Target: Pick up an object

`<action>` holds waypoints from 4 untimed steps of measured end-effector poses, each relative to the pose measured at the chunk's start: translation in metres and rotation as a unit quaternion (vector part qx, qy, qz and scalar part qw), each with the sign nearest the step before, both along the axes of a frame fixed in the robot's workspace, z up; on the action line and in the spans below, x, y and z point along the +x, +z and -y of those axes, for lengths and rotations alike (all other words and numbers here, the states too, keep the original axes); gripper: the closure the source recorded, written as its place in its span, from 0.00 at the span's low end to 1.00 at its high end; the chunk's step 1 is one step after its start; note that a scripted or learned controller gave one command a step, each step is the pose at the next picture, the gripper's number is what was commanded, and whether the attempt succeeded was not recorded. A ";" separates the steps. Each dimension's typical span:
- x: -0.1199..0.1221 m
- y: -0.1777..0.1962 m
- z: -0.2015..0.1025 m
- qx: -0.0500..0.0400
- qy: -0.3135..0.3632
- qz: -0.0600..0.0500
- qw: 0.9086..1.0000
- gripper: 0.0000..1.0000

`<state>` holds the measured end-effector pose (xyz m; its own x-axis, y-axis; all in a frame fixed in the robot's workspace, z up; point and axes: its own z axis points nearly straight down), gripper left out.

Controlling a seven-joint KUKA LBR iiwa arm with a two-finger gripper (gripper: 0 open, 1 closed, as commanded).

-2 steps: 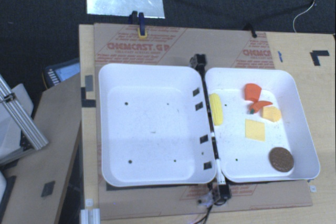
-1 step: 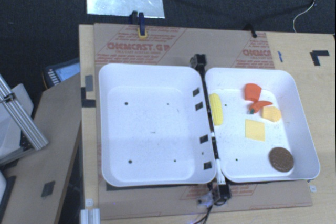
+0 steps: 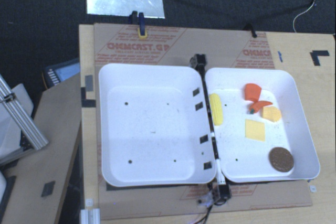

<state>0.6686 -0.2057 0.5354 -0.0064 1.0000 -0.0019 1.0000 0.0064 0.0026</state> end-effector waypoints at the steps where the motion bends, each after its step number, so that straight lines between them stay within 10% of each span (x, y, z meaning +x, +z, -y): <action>1: 0.000 0.000 0.000 0.000 0.000 0.000 1.000 1.00; 4: 0.000 0.000 0.000 0.000 0.000 0.000 1.000 1.00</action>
